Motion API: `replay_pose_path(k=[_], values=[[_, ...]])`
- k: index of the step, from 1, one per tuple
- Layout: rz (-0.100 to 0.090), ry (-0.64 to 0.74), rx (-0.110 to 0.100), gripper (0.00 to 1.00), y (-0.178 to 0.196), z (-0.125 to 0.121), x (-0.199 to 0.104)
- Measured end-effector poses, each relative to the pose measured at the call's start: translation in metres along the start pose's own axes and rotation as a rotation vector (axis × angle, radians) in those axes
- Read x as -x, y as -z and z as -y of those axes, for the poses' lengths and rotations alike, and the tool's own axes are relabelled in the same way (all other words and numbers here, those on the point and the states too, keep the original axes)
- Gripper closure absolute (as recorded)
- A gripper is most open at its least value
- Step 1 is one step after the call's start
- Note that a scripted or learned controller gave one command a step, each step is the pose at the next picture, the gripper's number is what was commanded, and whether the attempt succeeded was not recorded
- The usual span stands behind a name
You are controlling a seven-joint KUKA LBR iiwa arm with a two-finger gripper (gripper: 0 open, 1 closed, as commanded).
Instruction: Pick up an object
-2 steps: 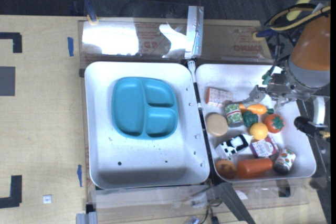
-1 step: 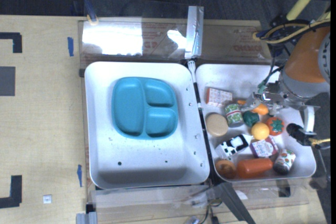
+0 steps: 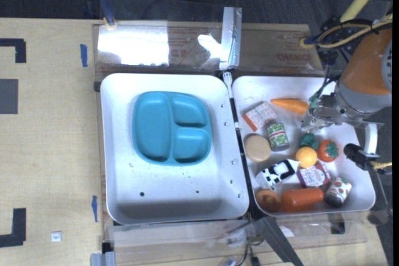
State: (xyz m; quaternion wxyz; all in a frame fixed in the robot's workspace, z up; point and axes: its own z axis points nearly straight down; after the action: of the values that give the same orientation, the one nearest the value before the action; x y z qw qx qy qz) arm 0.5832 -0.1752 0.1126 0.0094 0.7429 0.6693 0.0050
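Jaws (image 3: 312,123) hang low over the right bin (image 3: 368,196), their spread hidden from this angle, so I cannot tell how they stand. Just beneath them lies a small dark green piece (image 3: 310,141), with a red tomato (image 3: 327,150) and a yellow ball (image 3: 306,156) touching beside it. An orange carrot (image 3: 290,105) lies just behind the jaws. Far to their left, across the worktop (image 3: 43,152), a blue divided tray (image 3: 172,128) sits in the left bin (image 3: 118,184).
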Motion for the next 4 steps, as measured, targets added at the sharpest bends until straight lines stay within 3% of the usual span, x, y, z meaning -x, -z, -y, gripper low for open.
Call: replay_pose_path(k=[1, 2, 3, 4], values=[[-0.003, -0.141, -0.014, 1.0, 0.072, -0.085, -0.029], [-0.003, -0.143, -0.02, 0.0, 0.069, -0.083, -0.028], [-0.007, -0.038, -0.012, 0.0, -0.024, -0.084, -0.028], [-0.004, -0.036, -0.017, 1.0, -0.016, -0.083, -0.028]])
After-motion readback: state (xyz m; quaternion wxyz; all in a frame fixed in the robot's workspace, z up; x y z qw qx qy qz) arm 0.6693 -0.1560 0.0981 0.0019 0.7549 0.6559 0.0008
